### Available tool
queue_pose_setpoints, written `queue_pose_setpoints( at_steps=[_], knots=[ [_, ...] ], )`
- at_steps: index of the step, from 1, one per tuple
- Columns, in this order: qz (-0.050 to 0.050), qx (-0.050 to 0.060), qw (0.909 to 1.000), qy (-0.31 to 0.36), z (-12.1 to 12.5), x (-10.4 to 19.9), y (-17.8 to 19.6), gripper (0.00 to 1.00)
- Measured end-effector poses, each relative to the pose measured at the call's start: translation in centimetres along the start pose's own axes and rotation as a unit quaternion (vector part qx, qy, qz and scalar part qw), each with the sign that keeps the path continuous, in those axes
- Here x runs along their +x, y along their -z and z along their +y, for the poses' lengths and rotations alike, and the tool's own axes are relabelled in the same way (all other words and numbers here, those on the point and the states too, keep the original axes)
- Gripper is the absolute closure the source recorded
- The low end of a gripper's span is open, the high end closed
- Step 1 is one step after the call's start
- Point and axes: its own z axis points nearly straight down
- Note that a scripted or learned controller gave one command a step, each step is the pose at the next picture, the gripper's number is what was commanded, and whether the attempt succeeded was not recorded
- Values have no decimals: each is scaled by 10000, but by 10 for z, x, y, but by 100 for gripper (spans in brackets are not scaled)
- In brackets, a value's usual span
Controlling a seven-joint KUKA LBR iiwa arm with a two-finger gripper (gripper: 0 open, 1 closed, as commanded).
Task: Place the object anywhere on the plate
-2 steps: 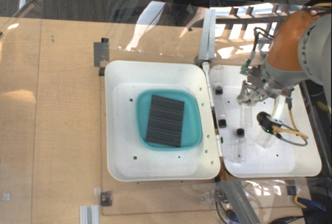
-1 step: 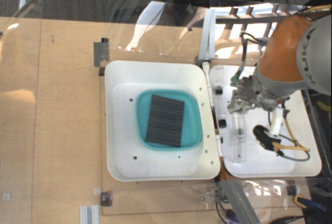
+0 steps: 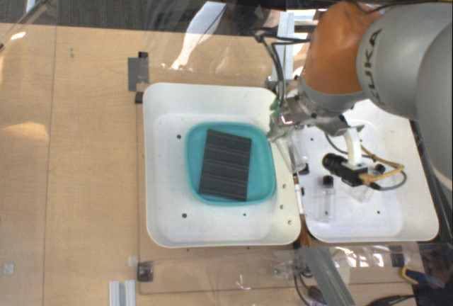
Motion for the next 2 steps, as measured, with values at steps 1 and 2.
queue_pose_setpoints(
  at_steps=[1, 2],
  knots=[
    [-1, -1, 10000, -4, 0, -1, 0, 0],
    [-5, -13, 10000, 99, -22, -10, 61, 0]
  ],
)
